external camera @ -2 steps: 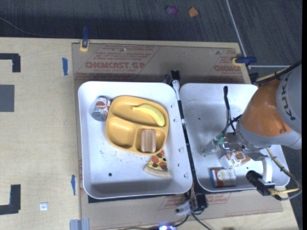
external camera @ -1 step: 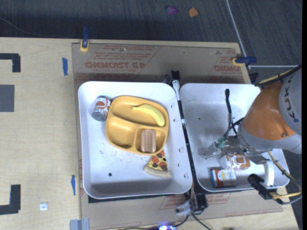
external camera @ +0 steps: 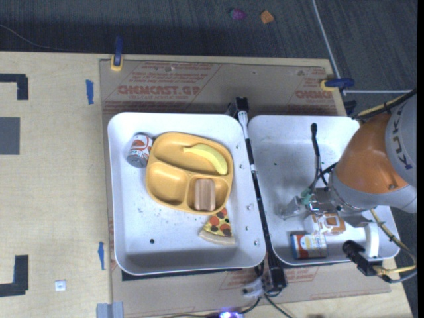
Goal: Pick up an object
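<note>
A small orange-and-white can (external camera: 309,245) lies on its side near the front edge of the right bin (external camera: 278,144). The tool (external camera: 317,207) hangs just above and behind it; whether it is released or clenched I cannot tell. In the left bin (external camera: 126,244), a yellow divided plate (external camera: 165,177) carries a banana (external camera: 209,156), a pizza slice (external camera: 218,225) beside it.

Two white bins: the left bin (external camera: 126,244) and the right bin (external camera: 278,138) beside it. In the left bin lie one yellow tray (external camera: 173,177), one banana (external camera: 207,156), one hot dog (external camera: 203,194), one pizza slice (external camera: 218,225) and one can (external camera: 138,150). In the right bin lies one small carton (external camera: 308,245).
</note>
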### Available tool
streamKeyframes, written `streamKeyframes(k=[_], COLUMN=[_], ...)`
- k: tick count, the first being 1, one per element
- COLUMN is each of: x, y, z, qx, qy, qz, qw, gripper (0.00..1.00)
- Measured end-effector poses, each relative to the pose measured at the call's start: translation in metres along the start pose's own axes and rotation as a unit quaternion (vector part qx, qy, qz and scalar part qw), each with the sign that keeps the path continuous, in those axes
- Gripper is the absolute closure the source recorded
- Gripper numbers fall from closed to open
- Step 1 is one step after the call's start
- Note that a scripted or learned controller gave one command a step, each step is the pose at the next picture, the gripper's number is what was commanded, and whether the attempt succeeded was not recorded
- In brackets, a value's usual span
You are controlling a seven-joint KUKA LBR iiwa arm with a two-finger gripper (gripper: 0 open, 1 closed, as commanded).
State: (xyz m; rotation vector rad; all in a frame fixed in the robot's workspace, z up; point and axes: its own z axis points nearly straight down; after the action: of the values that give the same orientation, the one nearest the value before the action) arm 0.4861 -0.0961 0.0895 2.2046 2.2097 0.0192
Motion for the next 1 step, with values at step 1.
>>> streamKeyframes(k=[1], x=[0.0011], y=[-0.0001], z=[0.0001], qx=[0.000], qy=[-0.001], qz=[0.001], qw=[1.0000], gripper=[0.00])
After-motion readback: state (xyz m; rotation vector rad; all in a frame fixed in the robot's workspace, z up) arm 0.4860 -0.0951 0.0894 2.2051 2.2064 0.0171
